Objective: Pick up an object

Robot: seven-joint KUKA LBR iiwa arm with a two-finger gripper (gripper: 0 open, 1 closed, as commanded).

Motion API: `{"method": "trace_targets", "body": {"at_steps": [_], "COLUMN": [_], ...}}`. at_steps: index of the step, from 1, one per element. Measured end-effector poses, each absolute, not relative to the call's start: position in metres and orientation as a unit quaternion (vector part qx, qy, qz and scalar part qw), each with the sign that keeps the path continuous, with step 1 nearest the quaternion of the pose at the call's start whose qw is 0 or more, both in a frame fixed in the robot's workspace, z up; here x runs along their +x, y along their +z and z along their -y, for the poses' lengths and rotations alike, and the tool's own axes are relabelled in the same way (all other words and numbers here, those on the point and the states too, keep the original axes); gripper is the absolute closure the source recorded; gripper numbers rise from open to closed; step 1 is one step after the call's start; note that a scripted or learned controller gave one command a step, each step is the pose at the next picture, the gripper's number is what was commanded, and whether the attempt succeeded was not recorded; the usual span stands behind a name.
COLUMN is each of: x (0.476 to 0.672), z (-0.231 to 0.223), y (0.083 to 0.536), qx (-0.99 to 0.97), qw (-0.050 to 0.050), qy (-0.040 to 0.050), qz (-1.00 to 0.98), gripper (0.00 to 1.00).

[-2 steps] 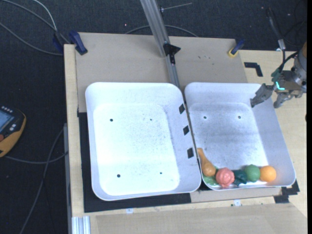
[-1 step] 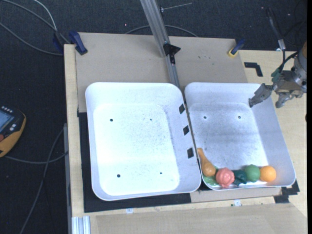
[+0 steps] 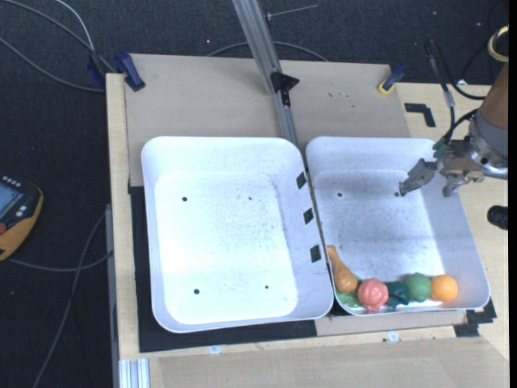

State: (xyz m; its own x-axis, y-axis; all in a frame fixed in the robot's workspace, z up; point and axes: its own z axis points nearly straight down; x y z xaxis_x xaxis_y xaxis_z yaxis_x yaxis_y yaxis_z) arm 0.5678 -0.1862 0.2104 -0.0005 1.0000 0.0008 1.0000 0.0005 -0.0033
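— Four pieces, where do they lie?
— Along the right bin point(image 3: 452, 225) near edge, toward six o'clock: a carrot-like piece point(image 3: 342, 275), pink ball point(image 3: 372, 293), green piece point(image 3: 418, 286), orange ball point(image 3: 444, 287).
— And the gripper point(image 3: 432, 180)?
— At the bin's three o'clock side, above bare floor, fingers spread wide with nothing between them, well apart from the pieces.

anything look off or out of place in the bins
Nothing looks spilled or damaged. The toys, among them an orange ball, a green piece and a pink ball, are all bunched along the near edge of the right bin, while the gripper hangs over its far right part.
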Motion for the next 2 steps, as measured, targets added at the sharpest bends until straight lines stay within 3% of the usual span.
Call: {"method": "trace_targets", "body": {"at_steps": [2], "x": [0.556], "z": [0.184], "y": [0.112], "qx": [-0.707], "qw": [0.001], "qy": [0.0009], "qz": [0.707], "gripper": [0.00]}}
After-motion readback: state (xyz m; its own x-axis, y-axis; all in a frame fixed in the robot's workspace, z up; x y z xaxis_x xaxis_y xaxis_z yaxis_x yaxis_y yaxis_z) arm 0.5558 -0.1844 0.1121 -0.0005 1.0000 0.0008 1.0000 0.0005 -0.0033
